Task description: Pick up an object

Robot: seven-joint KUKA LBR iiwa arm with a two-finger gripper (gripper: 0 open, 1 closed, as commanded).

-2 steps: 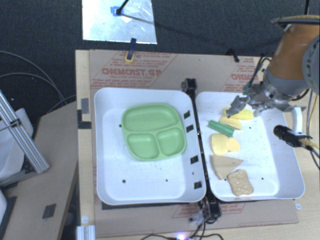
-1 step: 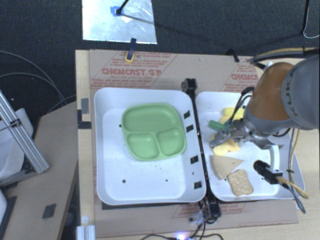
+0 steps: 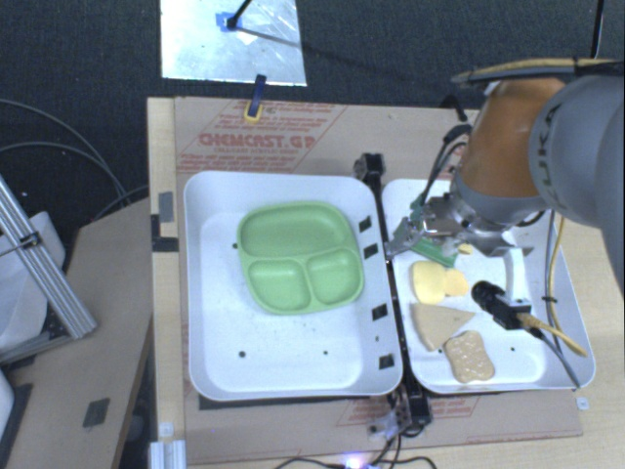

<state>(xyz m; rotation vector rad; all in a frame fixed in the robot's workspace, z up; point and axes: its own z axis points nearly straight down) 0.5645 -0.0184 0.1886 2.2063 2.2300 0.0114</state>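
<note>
My gripper (image 3: 410, 234) hangs low over the upper left part of the right bin (image 3: 557, 360), close to the divider between the bins. A small green item (image 3: 438, 253) pokes out just under it, mostly hidden by the wrist; whether it is gripped cannot be made out. Just below lies a yellow slice (image 3: 439, 281). Nearer the front are a tan wedge (image 3: 437, 322) and a bumpy beige cracker (image 3: 471, 356).
The left bin (image 3: 220, 360) holds a green divided plate (image 3: 298, 257) near its middle. The grey arm with its orange band (image 3: 513, 135) covers the right bin's far right side. Cardboard lies under both bins.
</note>
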